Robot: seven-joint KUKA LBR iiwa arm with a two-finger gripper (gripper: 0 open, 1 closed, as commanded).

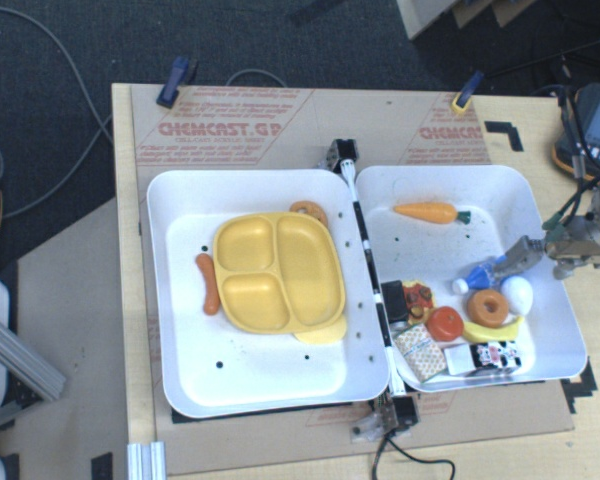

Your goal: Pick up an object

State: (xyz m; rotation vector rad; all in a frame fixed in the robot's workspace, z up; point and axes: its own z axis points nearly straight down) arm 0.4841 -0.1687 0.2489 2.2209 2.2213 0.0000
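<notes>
The right bin (520, 193) holds an orange carrot (426, 212) near its far wall. A cluster lies at its near right: a brown doughnut (490, 307), a red tomato (445, 323), a white egg (518, 293), a blue piece (480, 274), a yellow banana (500, 330), and several small printed packets (420, 351). My gripper (528, 252) reaches in low over the bin's right side, just right of and above the blue piece and the egg. Nothing shows between its tips.
The left bin (180, 218) carries a yellow divided plate (280, 271). An orange sausage (209, 283) lies to its left, a brown ring (308, 210) behind it, and a yellow slice (322, 335) pokes out under its near edge. Clamps join the bins along the middle rim (358, 238).
</notes>
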